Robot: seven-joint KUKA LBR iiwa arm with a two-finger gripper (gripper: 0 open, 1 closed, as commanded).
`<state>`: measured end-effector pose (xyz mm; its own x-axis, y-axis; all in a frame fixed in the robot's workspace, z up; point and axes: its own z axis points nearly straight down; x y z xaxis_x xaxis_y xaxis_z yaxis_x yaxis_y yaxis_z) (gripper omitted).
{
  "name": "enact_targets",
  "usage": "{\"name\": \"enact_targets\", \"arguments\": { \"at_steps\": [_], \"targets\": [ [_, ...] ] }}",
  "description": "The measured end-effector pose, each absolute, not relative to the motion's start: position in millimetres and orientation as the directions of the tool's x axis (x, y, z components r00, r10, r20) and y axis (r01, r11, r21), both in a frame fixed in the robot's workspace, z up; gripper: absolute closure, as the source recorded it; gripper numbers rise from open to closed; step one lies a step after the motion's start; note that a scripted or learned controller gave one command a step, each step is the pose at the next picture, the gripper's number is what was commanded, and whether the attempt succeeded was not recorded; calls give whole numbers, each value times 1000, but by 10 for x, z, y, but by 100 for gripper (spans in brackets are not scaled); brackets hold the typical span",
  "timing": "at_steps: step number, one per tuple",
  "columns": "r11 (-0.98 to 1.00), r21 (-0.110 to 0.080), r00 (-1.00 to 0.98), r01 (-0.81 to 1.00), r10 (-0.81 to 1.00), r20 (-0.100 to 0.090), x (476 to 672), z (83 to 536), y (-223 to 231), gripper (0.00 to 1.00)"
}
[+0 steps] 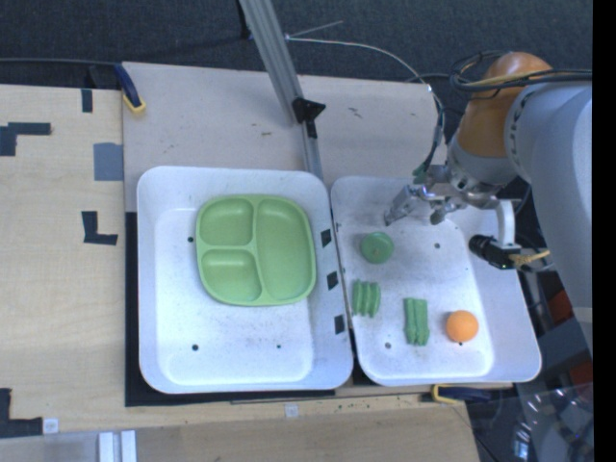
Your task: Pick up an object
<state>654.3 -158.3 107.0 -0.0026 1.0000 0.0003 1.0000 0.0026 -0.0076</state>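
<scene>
A light wooden bench (58, 287) marked with dark tape patches stands on dark carpeted floor (115, 12), with a slanted metal pole (272, 46) crossing above and thin cables (385, 56) behind.

- Single fixed camera, above the bench (221, 114), looking down at a slant.
- Moderately distant: both white bins in frame, left bin (159, 258) and right bin (500, 345).
- Arm (539, 133) enters from frame right.
</scene>
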Motion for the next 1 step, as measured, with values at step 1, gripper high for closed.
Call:
{"name": "enact_targets", "arguments": {
  "at_steps": [1],
  "targets": [
    [3,-3,-3,1000,1000,-1,6539,874,-1571,0]
  ]
}}
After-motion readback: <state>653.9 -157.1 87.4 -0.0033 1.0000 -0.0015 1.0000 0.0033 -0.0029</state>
